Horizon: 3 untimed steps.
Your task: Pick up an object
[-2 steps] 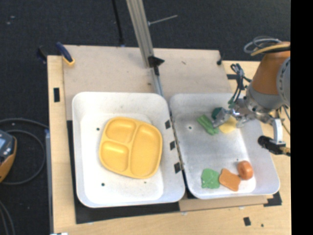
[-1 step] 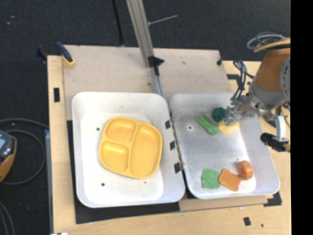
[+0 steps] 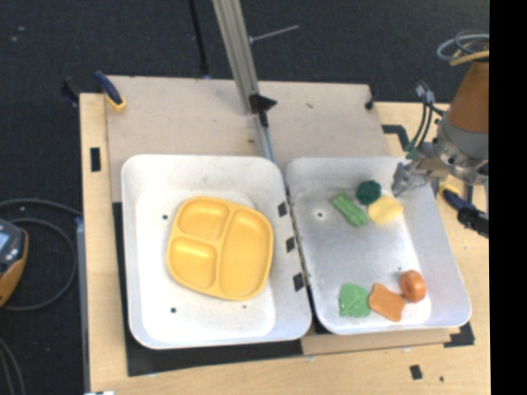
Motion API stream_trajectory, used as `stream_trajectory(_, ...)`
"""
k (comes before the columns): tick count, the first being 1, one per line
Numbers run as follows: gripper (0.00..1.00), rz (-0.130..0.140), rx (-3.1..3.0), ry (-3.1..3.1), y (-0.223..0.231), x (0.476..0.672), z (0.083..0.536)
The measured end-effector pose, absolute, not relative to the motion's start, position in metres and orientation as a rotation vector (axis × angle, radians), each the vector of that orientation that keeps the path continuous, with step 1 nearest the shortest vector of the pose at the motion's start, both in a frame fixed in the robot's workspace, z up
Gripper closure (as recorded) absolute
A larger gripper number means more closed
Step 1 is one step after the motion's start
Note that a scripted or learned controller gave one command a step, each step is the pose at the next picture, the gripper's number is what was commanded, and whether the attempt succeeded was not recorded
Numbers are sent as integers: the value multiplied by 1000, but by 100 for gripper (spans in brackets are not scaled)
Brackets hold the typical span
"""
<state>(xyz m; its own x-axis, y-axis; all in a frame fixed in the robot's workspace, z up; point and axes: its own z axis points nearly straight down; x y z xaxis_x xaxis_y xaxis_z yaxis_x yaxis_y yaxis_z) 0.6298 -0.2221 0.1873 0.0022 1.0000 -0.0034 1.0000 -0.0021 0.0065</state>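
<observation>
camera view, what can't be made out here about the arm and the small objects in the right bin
- Gripper: small and blurred at the right bin's upper right rim; its open or shut state cannot be read.
- Arm: cut off by the view's right edge.
- Yellow object, dark green object: too small and soft to identify, or to tell whether they touch.
- Orange pieces: shapes blur together.

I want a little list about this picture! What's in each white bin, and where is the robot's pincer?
left bin: one yellow divided plate
right bin: six small things
back group: green long piece, dark green ball, pale yellow lump
front group: green flat piece, orange flat piece, orange round piece
pincer: at the right bin's back right edge, near the pale yellow lump
pincer holding something: cannot tell
</observation>
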Motion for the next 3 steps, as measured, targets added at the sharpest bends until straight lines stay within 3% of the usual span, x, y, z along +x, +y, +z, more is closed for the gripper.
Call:
stream_trajectory(1, 100, 3, 2215, 2220, -224, 631, 234)
stream_trajectory(3, 100, 2, 2214, 2227, -124, 631, 246)
